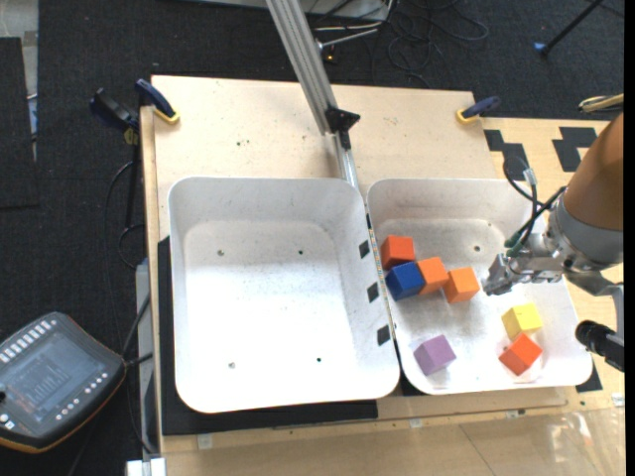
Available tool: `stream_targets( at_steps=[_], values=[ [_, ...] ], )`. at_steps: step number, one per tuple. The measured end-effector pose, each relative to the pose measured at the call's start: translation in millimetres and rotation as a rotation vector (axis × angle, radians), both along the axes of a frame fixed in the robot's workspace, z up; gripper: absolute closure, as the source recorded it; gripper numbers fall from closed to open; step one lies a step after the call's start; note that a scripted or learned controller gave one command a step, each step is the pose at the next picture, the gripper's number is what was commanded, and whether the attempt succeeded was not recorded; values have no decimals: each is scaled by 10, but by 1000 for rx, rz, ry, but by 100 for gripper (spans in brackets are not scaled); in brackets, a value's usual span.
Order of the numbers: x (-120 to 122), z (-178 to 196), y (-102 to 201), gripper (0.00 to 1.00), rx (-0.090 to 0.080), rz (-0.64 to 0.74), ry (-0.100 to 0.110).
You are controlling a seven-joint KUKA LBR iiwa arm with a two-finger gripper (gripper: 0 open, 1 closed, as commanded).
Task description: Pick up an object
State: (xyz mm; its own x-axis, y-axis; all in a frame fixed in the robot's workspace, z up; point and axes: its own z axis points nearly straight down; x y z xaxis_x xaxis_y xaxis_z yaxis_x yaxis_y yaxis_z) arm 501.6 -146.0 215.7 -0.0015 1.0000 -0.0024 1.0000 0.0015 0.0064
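The right bin holds several small blocks. Three orange ones sit in a loose row with a blue block beside them. A yellow block, a red-orange block and a purple block lie nearer the front. My gripper hangs low at the bin's right side, just right of the rightmost orange block and above the yellow one. Nothing shows between its fingers.
The left bin sits beside the right one. A slanted metal rail runs from the back down to the bins' divide. Clamps grip the board's back corners. A pendant lies at front left.
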Motion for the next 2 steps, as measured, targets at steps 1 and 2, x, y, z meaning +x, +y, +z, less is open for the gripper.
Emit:
stream_targets(
  at_steps=[1, 2],
  values=[
    [114, 547, -32, 100, 0, 2, 0],
    [250, 569, 495, 100, 3, 7, 4]
  ],
)
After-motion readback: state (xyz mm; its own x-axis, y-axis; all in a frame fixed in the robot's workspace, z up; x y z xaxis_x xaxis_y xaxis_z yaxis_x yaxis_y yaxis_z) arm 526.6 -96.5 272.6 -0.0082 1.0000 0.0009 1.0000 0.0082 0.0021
